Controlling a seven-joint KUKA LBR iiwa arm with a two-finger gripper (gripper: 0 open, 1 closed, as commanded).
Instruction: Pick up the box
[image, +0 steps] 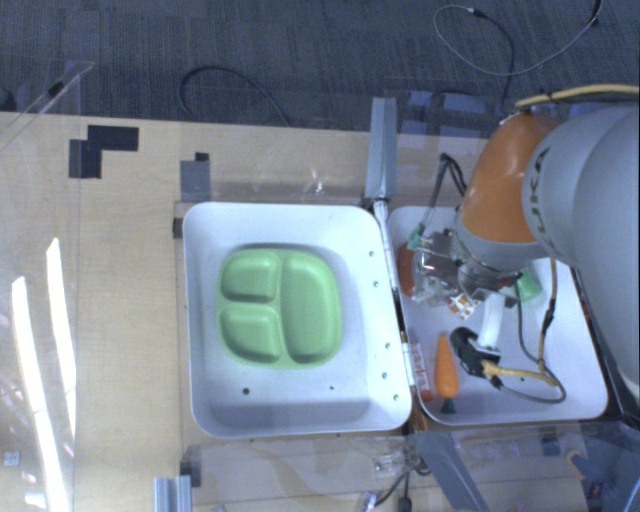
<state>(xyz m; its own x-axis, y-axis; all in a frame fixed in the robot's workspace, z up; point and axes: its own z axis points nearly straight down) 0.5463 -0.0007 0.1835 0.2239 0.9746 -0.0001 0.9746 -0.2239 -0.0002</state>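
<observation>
Arm is over the right bin (590, 400), gripper (445, 275) low inside it; can't tell its state. No box identifiable, likely hidden under the wrist. Carrot (447, 368) by bin's near-left corner. Green divided plate (280, 306) in left bin (300, 415). No legible text.

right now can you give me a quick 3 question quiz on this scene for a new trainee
1. True or false: the green divided plate lies in the left bin.
2. Which bin is the arm over? A) left B) right C) neither
3. Fill in: the orange carrot lies near the right bin's ____ edge, close to the divide between the bins.

Key: 1 true. 2 B. 3 front.
</observation>
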